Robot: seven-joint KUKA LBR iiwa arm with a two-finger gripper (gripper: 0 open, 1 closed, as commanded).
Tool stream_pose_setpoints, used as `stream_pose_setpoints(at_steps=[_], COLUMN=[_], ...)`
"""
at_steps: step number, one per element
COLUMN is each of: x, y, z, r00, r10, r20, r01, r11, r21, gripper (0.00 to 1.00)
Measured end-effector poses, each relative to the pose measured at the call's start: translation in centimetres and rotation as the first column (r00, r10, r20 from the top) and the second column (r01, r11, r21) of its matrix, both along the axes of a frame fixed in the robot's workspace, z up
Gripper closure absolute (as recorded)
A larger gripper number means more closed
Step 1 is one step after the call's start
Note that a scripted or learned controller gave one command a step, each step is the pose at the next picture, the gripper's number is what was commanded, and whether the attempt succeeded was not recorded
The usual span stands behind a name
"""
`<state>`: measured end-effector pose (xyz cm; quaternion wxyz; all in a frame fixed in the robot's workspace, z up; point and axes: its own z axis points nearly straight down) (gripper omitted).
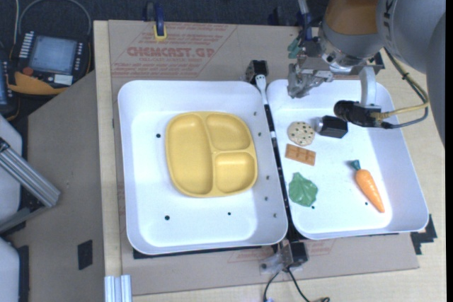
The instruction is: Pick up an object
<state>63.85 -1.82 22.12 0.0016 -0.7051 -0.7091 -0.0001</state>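
Jaws [303, 87] at right bin's [396, 219] far edge, state unclear, above brown bench board [106, 152]

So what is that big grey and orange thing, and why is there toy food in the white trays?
That big thing is a robot arm. It reaches in from the right, and a computer program moves it. At its tip is a gripper, a little hand with two fingers, hanging over the back of the right tray. I can't tell if its fingers are open or shut, and I see nothing in them.

The picture comes from one camera above the bench, looking down at a slant.

The right tray has pretend food: a cookie, a cracker, a green leaf and a carrot. The left tray has a yellow plate with three sections.

The robot's job is to pick one thing up.
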Motion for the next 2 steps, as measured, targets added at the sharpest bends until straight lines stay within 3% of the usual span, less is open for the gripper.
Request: stream_pose_setpoints(at_steps=[2], x=[-0.5], y=[10.6], z=[0.2], r00=[1.0], r10=[0.0], r20=[0.004], r01=[0.0], r11=[1.0], r21=[-0.001], gripper=[1.0])
